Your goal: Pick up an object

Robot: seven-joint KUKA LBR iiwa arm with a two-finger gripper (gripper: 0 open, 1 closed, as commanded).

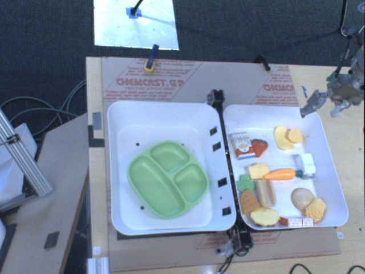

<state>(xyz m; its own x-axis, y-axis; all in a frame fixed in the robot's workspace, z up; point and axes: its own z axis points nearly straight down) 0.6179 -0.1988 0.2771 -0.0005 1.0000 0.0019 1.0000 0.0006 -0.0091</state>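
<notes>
Gripper (323, 104) at 2 o'clock, fingers spread and empty, over the right bin's (333, 153) upper corner; arm enters from 3 o'clock. Carrot (279, 174) lies mid-bin; green tray (166, 179) in left bin (122, 136).

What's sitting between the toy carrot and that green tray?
In the camera view, between the carrot and the green divided tray lie a yellow cheese-like block and the black-clipped divide between the bins.

Red "CHEMCAST GP" print on the brown sheet (171, 79) behind the left bin (122, 130), same print repeated, partly cut off, behind the right bin (331, 153), small carton (242, 143) lettering unreadable
</notes>
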